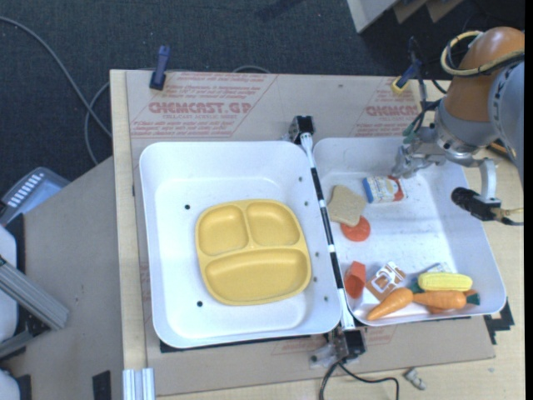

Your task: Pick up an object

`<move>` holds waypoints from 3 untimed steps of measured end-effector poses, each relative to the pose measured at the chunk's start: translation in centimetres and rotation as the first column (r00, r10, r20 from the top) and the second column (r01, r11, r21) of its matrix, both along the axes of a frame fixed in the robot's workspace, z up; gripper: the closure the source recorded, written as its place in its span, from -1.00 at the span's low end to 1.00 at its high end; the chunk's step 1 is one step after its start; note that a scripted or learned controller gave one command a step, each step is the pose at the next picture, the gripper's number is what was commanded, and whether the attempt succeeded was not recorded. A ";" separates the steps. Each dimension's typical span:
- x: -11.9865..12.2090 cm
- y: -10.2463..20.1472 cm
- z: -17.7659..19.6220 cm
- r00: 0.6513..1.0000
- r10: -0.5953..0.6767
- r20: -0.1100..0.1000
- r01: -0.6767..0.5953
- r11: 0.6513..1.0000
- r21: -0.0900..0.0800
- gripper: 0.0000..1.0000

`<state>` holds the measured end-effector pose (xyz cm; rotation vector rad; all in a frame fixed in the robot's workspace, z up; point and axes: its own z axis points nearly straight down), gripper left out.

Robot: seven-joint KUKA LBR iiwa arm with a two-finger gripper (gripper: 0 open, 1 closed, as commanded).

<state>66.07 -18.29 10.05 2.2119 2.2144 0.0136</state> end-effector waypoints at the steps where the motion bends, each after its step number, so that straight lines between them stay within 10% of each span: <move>1: -6.1 4.2 6.2 1.000 -0.001 -0.015 0.001 1.000 0.003 1.00; 2: -6.1 4.1 6.2 1.000 -0.001 -0.016 0.001 1.000 0.003 -1.00; 3: 0.9 7.0 -1.1 1.000 0.001 -0.002 -0.001 1.000 0.000 -1.00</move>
